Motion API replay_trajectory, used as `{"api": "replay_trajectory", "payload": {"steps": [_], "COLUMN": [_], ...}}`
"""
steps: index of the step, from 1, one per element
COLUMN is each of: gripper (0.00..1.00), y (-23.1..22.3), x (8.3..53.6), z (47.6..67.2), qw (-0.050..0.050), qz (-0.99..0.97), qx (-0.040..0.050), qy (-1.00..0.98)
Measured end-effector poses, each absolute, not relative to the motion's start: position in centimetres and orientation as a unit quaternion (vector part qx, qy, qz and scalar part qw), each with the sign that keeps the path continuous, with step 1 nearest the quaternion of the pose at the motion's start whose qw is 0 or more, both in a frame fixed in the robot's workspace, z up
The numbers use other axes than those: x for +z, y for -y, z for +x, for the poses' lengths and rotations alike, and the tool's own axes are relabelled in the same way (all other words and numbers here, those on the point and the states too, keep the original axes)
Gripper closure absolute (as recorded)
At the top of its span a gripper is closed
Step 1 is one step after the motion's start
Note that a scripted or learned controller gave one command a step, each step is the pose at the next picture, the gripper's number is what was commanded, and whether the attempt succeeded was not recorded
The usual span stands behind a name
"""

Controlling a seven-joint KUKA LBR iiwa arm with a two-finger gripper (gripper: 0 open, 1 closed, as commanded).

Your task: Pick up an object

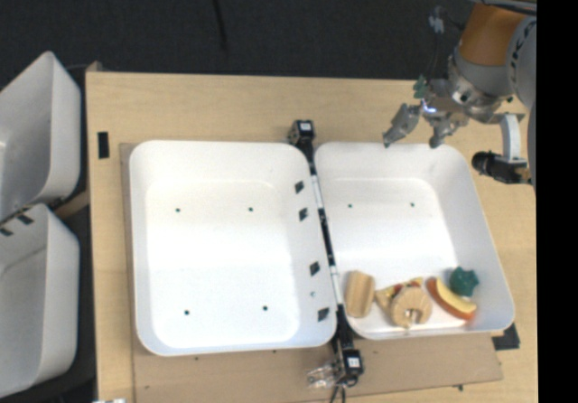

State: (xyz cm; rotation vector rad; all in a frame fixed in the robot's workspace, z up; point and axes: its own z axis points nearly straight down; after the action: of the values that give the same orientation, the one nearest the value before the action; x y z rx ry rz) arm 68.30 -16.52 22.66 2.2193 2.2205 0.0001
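Note:
My gripper (pixel 418 132) hangs above the far rim of the right bin (pixel 397 175), its two fingers spread apart with nothing between them. Near that bin's front edge lie a tan wooden block (pixel 358 293), a small tan wooden piece with holes (pixel 406 304), and an apple slice (pixel 450 300) with a dark green piece (pixel 464 280) against it. All of these lie far below the gripper in the view, close to the front rim.
The left bin (pixel 221 243) adjoins the right one along a black-clipped seam (pixel 316 229). Two white containers (pixel 32 211) stand off the bench at the left. A black fitting (pixel 501 166) sticks out beside the right bin's far corner.

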Motion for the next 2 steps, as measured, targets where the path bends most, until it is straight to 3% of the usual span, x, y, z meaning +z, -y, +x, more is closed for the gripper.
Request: {"api": "replay_trajectory", "payload": {"steps": [1, 2], "gripper": [1.0, 1.0], "y": [16.6, 19.4], "x": [23.8, 24.8], "z": [68.4, 64.6], "qw": [0.003, 0.001], "qz": [0.706, 0.708], "qx": [0.0005, -0.0007], "qy": [-0.708, -0.706]}}
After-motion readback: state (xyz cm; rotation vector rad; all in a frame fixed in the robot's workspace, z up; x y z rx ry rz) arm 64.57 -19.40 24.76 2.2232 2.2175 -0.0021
